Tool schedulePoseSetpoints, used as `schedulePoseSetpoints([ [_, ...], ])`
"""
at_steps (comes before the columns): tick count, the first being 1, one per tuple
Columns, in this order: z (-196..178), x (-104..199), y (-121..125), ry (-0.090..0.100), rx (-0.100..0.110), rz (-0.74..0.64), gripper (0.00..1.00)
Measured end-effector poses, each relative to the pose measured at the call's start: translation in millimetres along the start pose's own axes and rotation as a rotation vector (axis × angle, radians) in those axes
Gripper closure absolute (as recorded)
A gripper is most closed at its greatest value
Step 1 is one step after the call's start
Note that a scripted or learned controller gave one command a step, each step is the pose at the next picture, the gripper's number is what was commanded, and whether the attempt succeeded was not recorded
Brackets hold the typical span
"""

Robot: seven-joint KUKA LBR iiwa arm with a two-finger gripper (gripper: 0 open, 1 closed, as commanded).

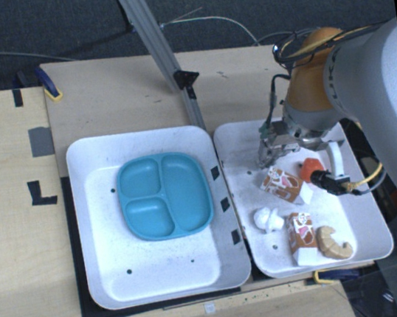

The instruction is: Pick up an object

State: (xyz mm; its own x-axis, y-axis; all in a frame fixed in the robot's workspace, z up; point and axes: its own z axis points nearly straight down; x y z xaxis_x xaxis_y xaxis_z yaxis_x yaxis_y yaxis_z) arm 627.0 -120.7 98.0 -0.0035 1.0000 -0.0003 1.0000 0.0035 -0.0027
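On the worktop (14, 220) sit two white bins. The left bin (106, 280) holds a blue divided plate (165, 196) lying flat near its centre. The right bin (371, 235) holds the loose objects: a brown-and-white packet (283, 184) near the middle, an orange piece (311, 168) at its 3 o'clock, a small white lump (269, 219) at its 7 o'clock, a second packet (300, 231) at its 5 o'clock, and a tan curved piece (334, 243) beside that. The claw (267, 152) hangs at the first packet's 11 o'clock, just above it; whether it is spread or pressed together cannot be told.
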Motion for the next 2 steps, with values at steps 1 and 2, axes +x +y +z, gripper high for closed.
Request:
schedulePoseSetpoints([
  [1, -55.6, -9.3, -0.9, -0.001, -0.007, 0.002, 1.00],
  [2, -108.8, -0.6, 6.9, 0.000, -0.008, 0.001, 1.00],
])
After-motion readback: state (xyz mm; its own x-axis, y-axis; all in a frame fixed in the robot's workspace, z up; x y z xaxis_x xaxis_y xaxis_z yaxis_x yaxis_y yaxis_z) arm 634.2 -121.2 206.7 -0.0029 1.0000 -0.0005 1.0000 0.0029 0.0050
